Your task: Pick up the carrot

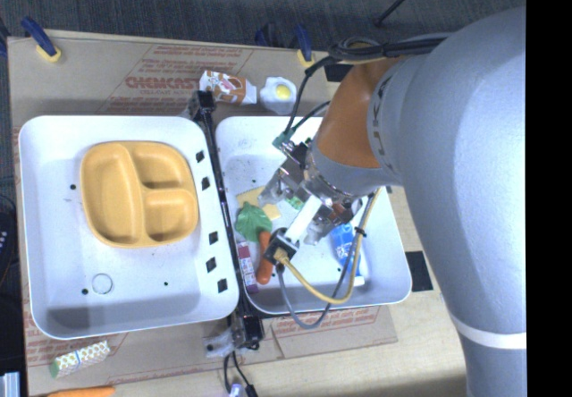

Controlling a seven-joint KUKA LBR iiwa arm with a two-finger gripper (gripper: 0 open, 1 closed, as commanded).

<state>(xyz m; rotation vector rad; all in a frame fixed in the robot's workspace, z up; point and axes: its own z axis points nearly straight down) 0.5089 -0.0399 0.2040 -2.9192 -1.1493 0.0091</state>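
The carrot (263, 263) lies in the right bin (384, 290) near its left wall, a short orange body with a green leafy top (252, 219) pointing towards the back. My gripper (284, 192) hangs low over the bin's middle, just right of and behind the carrot's green top. The wrist and its fittings hide the gripper's tips. Nothing shows the carrot being held; it rests on the bin floor.
A blue packet (344, 244) lies right of the gripper and a yellow piece (247, 199) by the left wall. The left bin (45, 234) holds a yellow divided plate (138, 192). A small box (224, 86) and a yellow-white item (279, 93) sit behind the bins.
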